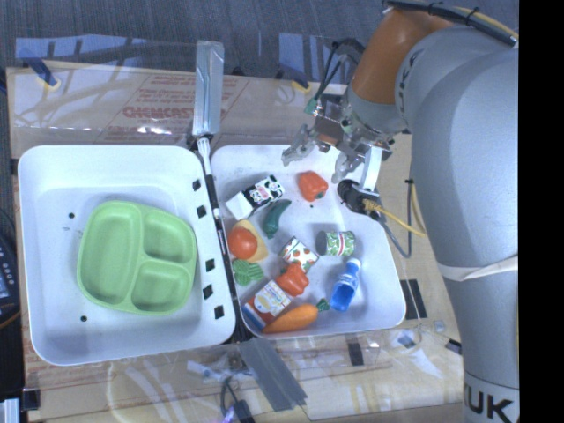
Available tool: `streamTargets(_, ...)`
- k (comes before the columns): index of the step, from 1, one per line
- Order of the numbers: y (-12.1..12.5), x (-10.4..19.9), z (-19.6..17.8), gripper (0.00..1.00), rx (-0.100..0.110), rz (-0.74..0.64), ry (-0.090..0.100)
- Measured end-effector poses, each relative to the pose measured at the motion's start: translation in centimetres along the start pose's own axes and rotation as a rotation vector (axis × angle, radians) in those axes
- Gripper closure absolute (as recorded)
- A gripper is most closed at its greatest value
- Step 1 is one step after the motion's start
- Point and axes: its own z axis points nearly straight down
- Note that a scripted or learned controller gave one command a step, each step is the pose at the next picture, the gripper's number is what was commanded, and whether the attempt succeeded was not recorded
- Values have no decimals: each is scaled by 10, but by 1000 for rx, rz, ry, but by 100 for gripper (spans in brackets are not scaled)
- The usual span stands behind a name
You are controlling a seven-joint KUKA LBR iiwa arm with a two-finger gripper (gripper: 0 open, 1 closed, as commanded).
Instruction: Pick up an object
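The gripper [322, 159] hangs with its fingers spread apart and nothing between them, over the far end of the right bin [388, 276], just far-left of a red toy pepper [312, 185]. This looks like the approach step. The next move would call for centring over the pepper and descending, clear of the black-and-white carton [263, 190] and green pepper [274, 216] to its left.
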Motion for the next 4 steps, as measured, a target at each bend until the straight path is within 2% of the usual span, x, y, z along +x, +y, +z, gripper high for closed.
streamTargets(1, 25, -44, 107, 0, 2, 84, -1)
streamTargets(2, 24, -42, 98, 100, 7, 75, -2)
streamTargets(3, -4, -10, 106, 100, -4, -119, -10)
streamTargets(4, -27, 28, 74, 100, 5, -11, -2)
